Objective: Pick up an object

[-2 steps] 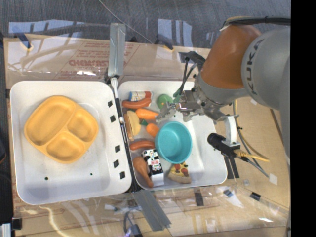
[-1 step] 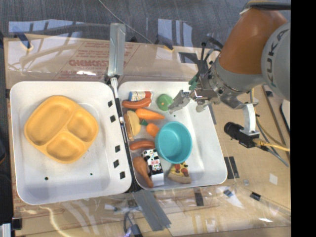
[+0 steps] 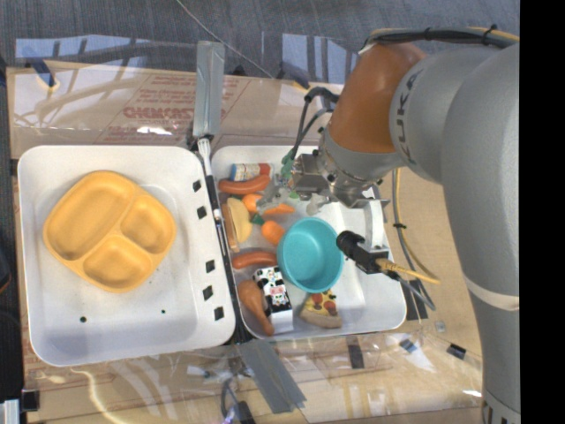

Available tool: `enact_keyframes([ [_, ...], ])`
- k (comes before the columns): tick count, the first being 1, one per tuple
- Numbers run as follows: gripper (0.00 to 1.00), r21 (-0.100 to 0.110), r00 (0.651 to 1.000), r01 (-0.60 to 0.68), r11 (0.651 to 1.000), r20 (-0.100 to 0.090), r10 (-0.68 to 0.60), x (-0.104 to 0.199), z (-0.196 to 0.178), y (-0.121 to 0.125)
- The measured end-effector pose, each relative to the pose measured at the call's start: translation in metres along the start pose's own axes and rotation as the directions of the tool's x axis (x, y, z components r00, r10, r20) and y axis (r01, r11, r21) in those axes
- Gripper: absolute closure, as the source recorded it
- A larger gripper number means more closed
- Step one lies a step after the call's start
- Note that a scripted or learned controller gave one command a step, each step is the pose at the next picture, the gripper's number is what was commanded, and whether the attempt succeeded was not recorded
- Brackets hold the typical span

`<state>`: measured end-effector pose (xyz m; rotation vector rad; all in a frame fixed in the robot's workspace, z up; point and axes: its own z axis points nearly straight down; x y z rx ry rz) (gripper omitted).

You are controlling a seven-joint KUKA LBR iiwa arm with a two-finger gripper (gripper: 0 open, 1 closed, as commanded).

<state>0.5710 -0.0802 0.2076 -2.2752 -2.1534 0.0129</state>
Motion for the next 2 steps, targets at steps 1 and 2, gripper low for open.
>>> enact_keyframes([
  [1,0.00,-0.012,0.987,-0.158,0.987,-0.001,0.158,-0.0218,0.1158,0.0475],
  [2,1.00,-0.008,0.988,-0.153,0.988,-0.001,0.153,-0.0207,0.1066,0.0470],
])
